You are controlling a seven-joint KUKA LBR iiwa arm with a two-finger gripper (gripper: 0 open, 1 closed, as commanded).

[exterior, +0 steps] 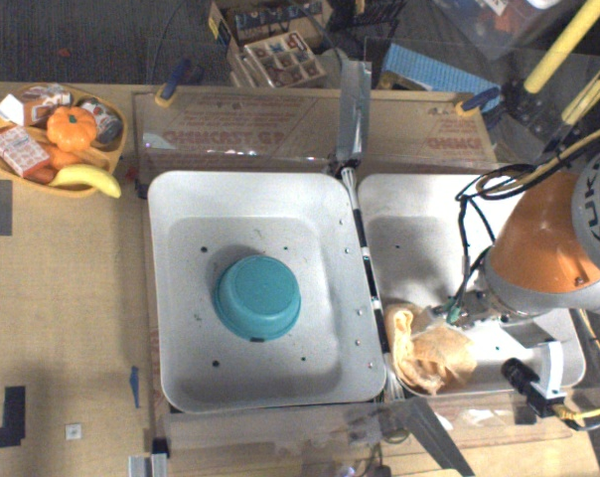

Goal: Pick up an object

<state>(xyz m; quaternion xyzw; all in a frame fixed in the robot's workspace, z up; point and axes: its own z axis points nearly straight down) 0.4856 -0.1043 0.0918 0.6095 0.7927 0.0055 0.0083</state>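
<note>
Just beside the hand (457, 314), toward the bin's near corner, lies a crumpled tan cloth (431, 356) in the right bin (409, 217), the likely pick target since the arm hangs over it. Whether the hand is open or closed, I cannot tell. Well away sits a teal bowl (259, 297).

A pale wooden surface (62, 296) carried two shallow white bins (171, 227) side by side, backed by a cardboard panel (240, 132). At its far left corner sat a bowl of toy fruit (52, 142). Beyond lay dark carpeted floor (81, 18), cluttered with a box of odds and ends (270, 33) and a yellow pole (568, 33)
</note>
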